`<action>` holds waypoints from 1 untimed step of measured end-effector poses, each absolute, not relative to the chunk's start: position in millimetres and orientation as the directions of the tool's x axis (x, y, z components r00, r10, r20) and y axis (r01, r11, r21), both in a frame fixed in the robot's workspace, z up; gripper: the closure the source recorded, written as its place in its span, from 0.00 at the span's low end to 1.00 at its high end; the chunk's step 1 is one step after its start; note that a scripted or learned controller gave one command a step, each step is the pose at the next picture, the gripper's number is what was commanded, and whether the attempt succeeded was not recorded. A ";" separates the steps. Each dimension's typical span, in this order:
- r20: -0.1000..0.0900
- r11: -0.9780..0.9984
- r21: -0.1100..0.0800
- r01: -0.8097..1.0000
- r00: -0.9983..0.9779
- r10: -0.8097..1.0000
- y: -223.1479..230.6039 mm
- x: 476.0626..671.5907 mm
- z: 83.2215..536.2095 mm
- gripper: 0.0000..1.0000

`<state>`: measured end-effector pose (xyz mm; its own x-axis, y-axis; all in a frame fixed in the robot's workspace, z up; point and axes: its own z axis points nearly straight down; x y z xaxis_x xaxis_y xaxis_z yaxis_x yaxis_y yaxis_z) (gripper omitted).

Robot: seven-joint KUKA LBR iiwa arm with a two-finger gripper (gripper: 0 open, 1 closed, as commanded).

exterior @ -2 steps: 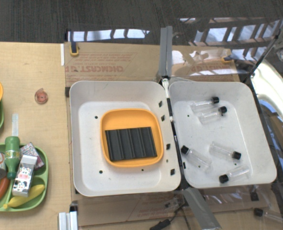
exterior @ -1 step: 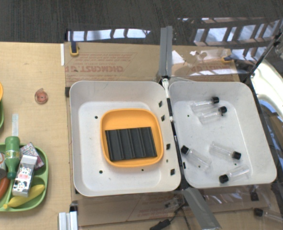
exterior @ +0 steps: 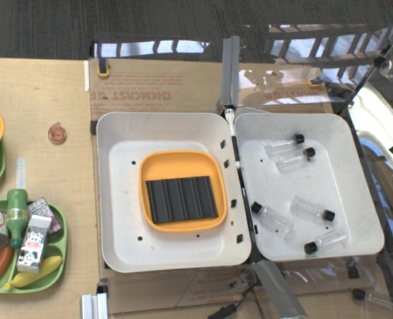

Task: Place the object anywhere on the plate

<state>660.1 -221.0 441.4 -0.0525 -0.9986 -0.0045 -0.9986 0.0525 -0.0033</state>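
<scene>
On the far left of the worktop (exterior: pixel 43 98) sits a green tray of toy food (exterior: pixel 23 248), which plays no part here. In the left bin (exterior: pixel 113 178) lies the orange plate (exterior: pixel 183 166), its centre covered by a dark ribbed insert (exterior: pixel 183 199), level and unobstructed. In the right bin (exterior: pixel 356 178) lie the candidate objects: five clear vials with black caps, namely two near the back, one (exterior: pixel 284 143) just above the other (exterior: pixel 294 158), one (exterior: pixel 270 216) close to the divider, one (exterior: pixel 312 210) near the middle, and one (exterior: pixel 325 242) at the front edge. None is on the plate, so the job looks to be at its start, with a pick-up to come. To do it well, I would choose the vial by the divider or the middle one, since each lies apart from its neighbours, close across its narrow body rather than along it, lift clear of the bin walls, and lower onto the ribbed centre so it cannot roll. As for the pincer, I cannot tell whether it is released or clenched.
</scene>
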 end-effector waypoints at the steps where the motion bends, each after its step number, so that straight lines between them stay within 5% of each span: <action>1: -0.004 -0.216 -0.004 -0.976 0.216 -0.976 -220.9 660.0 441.5 1.00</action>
